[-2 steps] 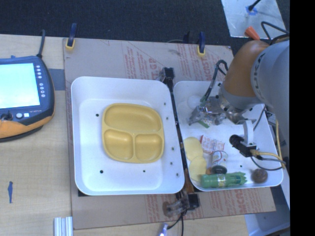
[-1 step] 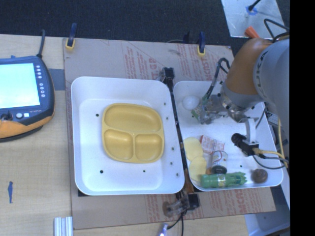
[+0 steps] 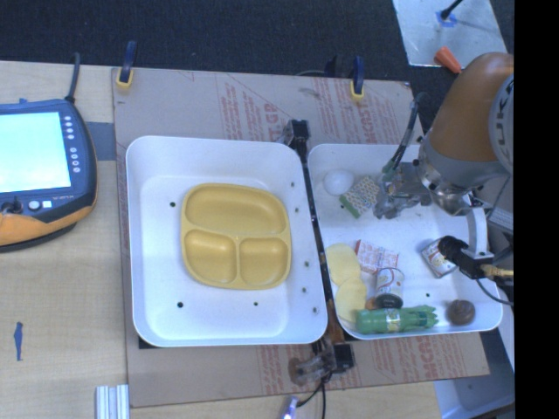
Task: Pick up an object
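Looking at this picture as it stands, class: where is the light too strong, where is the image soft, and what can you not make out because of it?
In the camera view, the tablet screen is blown out to plain white; the white bins' walls are bright with faint shading. The gripper is soft and cluttered, so its finger state is unreadable. The small items near the green bottle are blurred, their labels illegible.

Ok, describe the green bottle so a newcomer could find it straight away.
Start at the right-hand white bin, the one the arm reaches into. Follow its near edge: the green bottle lies on its side there, between a yellow piece and a brown ball. It is the one long green thing.
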`<state>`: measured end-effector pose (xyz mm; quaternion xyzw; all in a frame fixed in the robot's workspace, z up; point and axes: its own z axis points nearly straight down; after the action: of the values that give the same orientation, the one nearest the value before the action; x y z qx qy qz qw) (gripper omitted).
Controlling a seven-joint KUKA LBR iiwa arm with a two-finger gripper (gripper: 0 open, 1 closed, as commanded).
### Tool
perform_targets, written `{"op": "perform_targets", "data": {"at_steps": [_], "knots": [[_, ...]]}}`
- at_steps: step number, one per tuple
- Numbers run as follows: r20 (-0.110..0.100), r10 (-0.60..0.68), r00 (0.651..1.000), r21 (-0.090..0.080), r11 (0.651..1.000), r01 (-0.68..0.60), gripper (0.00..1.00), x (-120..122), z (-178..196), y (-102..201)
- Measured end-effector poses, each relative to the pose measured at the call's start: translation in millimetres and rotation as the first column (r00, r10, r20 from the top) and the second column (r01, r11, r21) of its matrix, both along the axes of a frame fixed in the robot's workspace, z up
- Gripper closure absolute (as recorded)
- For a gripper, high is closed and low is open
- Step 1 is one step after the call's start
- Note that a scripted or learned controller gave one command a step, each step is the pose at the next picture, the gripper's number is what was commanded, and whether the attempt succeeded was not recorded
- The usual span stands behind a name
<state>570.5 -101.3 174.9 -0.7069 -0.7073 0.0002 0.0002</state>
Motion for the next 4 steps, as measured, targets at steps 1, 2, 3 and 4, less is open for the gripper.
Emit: {"op": "perform_targets", "data": {"at_steps": [1,2,3,4], "knots": [[-0.001,0.000,1.000,0.000,1.000,0.000,0.00,0,-1,0],[0.005,0.006,1.000,-0.001,1.000,-0.006,0.00,-62,-79,-1],[0.009,0.003,1.000,-0.003,1.000,-0.003,0.00,-1,-79,1],[-0.001,0.002,1.000,0.001,1.000,-0.002,0.00,49,-83,-5]]}}
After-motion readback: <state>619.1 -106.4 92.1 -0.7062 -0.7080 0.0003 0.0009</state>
